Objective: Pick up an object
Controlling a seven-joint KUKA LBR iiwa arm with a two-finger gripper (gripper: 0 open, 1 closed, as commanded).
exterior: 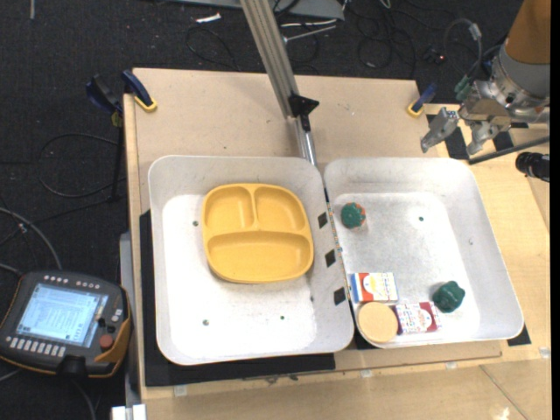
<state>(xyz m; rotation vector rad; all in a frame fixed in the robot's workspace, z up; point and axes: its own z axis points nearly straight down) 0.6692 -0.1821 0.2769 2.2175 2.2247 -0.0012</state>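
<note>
The right bin (490,243) holds several small objects. A small green ball (353,216) lies near its left wall. A dark green lump (450,297) sits toward the front right. At the front are a white carton with red and blue print (373,284), a round tan disc (380,321) and a red and white packet (416,318), close together. My gripper (461,140) hangs above the bench just past the right bin's far edge, open, with nothing between its fingers.
A yellow divided plate (258,233) lies in the left bin (175,313). A slanted metal pole (276,51) runs down to the join between the bins. A teach pendant (61,318) lies at the left, off the bench. Clamps sit at the bench's far corners.
</note>
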